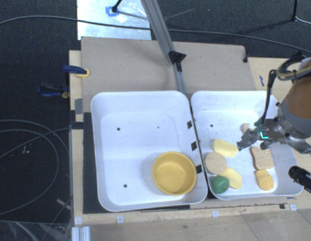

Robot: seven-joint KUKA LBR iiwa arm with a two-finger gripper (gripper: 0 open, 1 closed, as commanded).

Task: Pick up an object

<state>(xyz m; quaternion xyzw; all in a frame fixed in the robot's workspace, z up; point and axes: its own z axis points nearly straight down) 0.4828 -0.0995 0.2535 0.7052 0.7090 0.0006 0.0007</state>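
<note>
The gripper [250, 139] hovers low in the right bin [230, 102], jaws state unclear, nothing visibly held. Approach step: 5 food pieces lie below, nearest the yellow piece [224, 147] and toast slice [262, 157]; next comes descending onto 1.

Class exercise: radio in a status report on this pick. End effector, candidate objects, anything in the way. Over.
End effector low in right bin, fingers unclear. Nothing seen held. Nearest: pale yellow piece, bread slice. Yellow bowl sits in left bin, well aside.
</note>
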